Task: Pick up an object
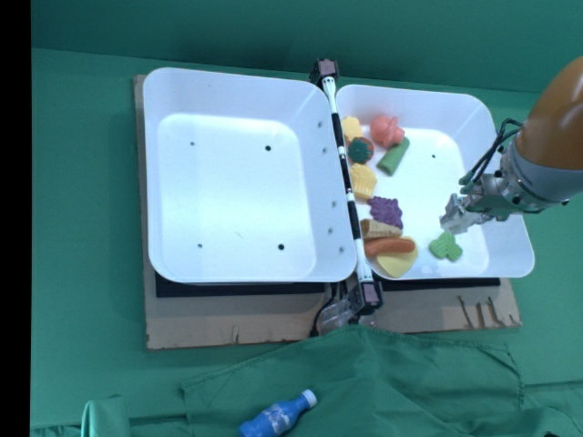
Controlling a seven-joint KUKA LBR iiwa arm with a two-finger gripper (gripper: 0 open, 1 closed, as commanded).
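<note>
Bright even light, bin glare, slightly soft

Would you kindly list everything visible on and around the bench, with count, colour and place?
bins: two, white, side by side
toy foods: about nine, mixed colours, right bin, mostly along its left wall
green piece: one, green, right bin, below the hand
cardboard sheet: one, brown, under the bins
bottle: one, blue with white cap, on the green cloth at the bottom
arm: one, grey and orange, from the right
hand: one, over the right bin
</note>
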